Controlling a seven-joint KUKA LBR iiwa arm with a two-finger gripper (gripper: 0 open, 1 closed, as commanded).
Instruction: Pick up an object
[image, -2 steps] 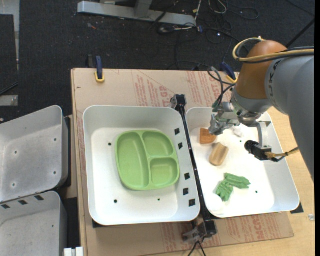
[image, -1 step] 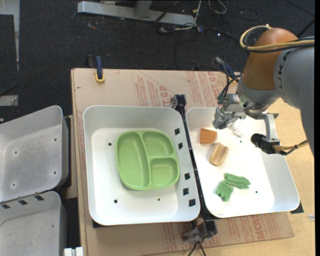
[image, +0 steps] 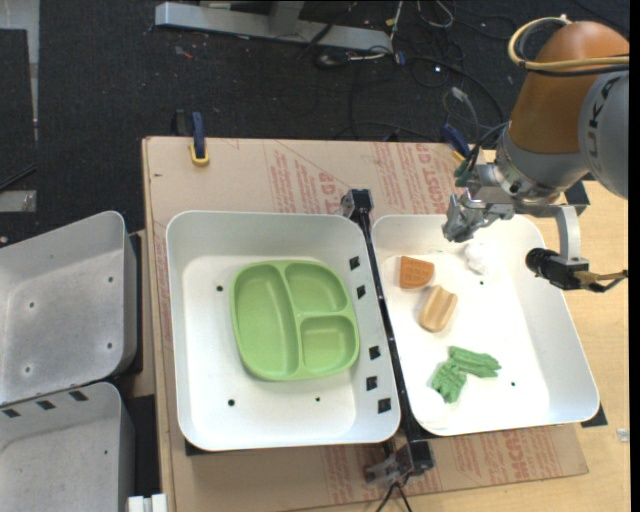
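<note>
My gripper hangs over the back of the right bin, just left of a small white object. In front of it, to the left, lie an orange wedge and a tan bread-like piece. A green bean-like toy rests near the bin's front. Nothing shows between the fingers.
The left bin holds a green divided plate. A black divider with clips runs between the two bins. A black fitting juts over the right bin's back right. Grey trays lie at far left.
</note>
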